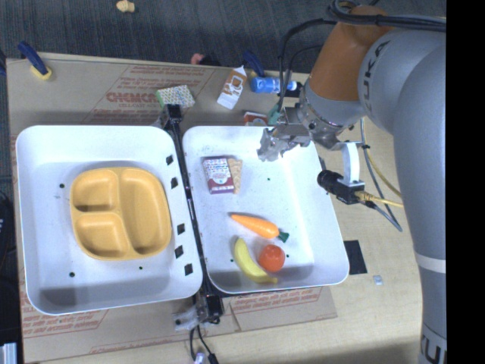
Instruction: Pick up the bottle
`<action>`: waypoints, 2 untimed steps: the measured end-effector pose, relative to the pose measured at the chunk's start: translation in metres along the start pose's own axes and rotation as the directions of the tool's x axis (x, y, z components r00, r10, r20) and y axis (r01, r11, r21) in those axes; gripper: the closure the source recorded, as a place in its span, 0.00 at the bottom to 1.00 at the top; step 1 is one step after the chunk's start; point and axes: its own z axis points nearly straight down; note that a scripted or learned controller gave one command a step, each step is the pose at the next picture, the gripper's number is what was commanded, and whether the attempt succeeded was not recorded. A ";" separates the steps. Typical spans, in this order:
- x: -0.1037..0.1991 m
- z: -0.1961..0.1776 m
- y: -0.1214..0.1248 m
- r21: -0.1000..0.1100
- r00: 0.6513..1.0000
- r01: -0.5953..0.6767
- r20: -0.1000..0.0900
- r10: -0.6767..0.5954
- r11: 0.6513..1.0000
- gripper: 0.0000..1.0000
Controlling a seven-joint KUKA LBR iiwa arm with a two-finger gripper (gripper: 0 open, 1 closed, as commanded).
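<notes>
Cardboard-covered bench, left to right: left bin (30, 203) holds a yellow tray (120, 211); right bin (322, 203) holds a box, carrot, banana, tomato. Blue bottle (265, 85) lies outside, behind the right bin. Gripper (274, 144) hovers over that bin's back edge, near the bottle, holding nothing — still the approach step; next it needs to move back past the rim.

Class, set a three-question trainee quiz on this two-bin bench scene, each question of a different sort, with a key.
1. True or false: the yellow divided plate lies in the right bin.
2. Which touches the banana? A carrot B tomato C red packet
3. Fill in: the end effector hovers over the ___ bin.

Key: 1 false (left bin); 2 B; 3 right
</notes>
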 end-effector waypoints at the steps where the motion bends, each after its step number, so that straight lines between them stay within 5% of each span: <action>1: 0.050 0.006 -0.045 0.000 0.946 -0.324 -0.001 0.324 0.946 1.00; 2: 0.094 0.022 -0.111 0.001 0.918 -0.396 0.000 0.396 0.918 1.00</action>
